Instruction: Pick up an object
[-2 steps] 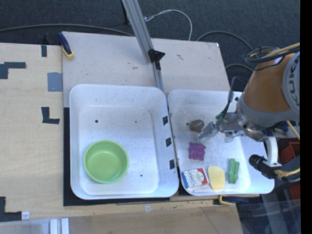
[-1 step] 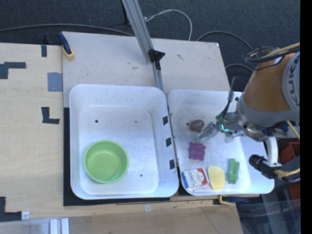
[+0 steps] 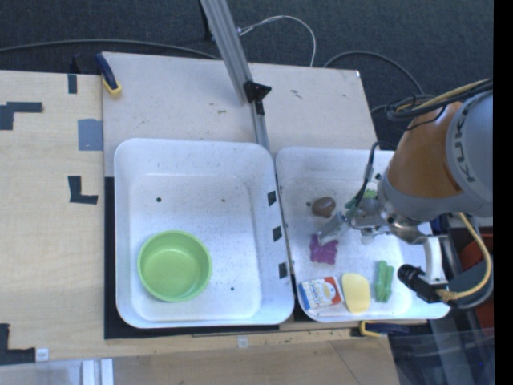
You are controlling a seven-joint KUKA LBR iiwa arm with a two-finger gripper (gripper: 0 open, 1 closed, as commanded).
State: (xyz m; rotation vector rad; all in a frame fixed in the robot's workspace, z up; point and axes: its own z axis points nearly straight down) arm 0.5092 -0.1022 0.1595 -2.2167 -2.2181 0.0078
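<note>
The surface (image 3: 184, 95) is a pale board with a lighter wooden panel along its left, and it carries two shallow white bins side by side. The left bin (image 3: 200, 175) is the bigger of the pair and holds a green bowl (image 3: 175, 265) sitting upright near its front left corner. The right bin (image 3: 300, 171) touches it along a shared edge. The arm (image 3: 437, 167), grey with an orange band, comes in from the right and bends down over the right bin. A slanted grey metal pole (image 3: 228, 34) rises from the back of the surface, between the bins, toward the top edge. The gripper (image 3: 335, 229) hangs low in the middle of the right bin, just above a purple object (image 3: 324, 252) and just beside a small brown object (image 3: 323, 207) that lies behind it; whether its fingers are parted or closed cannot be told from this view, nor whether anything is between them. Along the front wall of the right bin lie a red and white packet (image 3: 320, 293), a yellow object (image 3: 356, 291) just beside it, and a green object (image 3: 384, 280) farther right. A blue and yellow clamp (image 3: 108, 74) sits at the back left corner of the surface.
</note>
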